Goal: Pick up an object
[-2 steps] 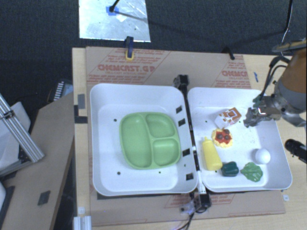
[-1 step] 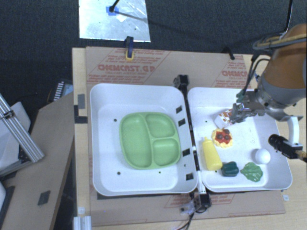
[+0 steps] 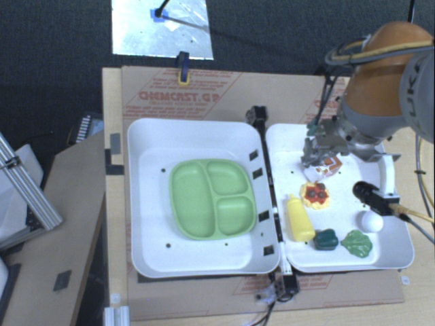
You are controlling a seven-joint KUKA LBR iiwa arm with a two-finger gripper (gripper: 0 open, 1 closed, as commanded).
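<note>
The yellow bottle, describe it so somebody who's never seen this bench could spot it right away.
Find the right-hand white bin, the one with the small toys rather than the green divided plate. Go to its left wall near the front corner: the yellow bottle lies there beside a dark green block. It is the only plain yellow, long thing in that bin.

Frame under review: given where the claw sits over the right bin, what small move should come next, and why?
Probably a short straight descent. The claw sits in the right bin, right over a small orange-and-white object, apart from the pizza toy and yellow bottle, so that object looks like the nearest target.
</note>
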